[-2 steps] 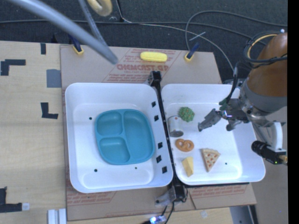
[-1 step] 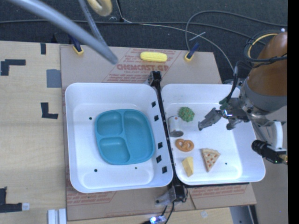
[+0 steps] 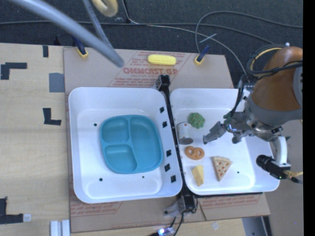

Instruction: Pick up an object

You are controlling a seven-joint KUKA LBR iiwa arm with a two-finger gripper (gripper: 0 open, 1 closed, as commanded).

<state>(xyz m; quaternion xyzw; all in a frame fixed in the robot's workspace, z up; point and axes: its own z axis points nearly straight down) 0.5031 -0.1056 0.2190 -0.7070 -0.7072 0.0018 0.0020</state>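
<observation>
The right bin [image 3: 246, 98] holds several small food toys. A green broccoli [image 3: 196, 120] lies near its left wall, with a small grey cup-like piece [image 3: 183, 131] beside it. Below them are a brown pretzel [image 3: 194, 153], a yellow cheese wedge [image 3: 198, 174] and a pizza slice [image 3: 221, 167]. My gripper [image 3: 225, 135] hangs over the middle of this bin, right of the broccoli and above the pizza slice. It is open, its two dark fingers [image 3: 212, 133] spread wide with nothing between them.
The left bin [image 3: 78, 132] holds a blue divided tray [image 3: 131, 143]. A yellow banana-shaped object [image 3: 161, 59] lies on the cardboard behind the bins. Black clips [image 3: 166, 127] line the wall between the bins. Cables loop at the back right.
</observation>
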